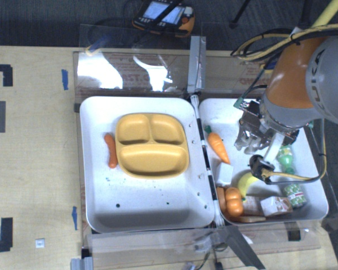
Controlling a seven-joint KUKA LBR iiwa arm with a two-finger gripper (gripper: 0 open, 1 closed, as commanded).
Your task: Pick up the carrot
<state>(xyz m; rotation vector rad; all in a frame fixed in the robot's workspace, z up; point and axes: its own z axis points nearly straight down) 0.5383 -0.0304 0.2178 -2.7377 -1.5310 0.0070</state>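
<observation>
Carrot [218,147] lies free just left of the arm's jaws [249,142], which hang above it, spread unclear, presumably lining up a grasp.

From my seat I read the carrot [218,147] as bright orange with a green tip, lying in the right white bin [318,207] near a yellow banana [246,183], an orange round fruit [233,202] and a green bottle [285,160]. In the left white bin [96,201] sit a mustard-yellow divided plate [152,145] and an orange-red sausage [111,150]. The arm [304,77] is grey with an orange band (its end effector [250,141] looks dull metal grey), and the tabletop [34,167] is pale tan with blue tape marks.
</observation>
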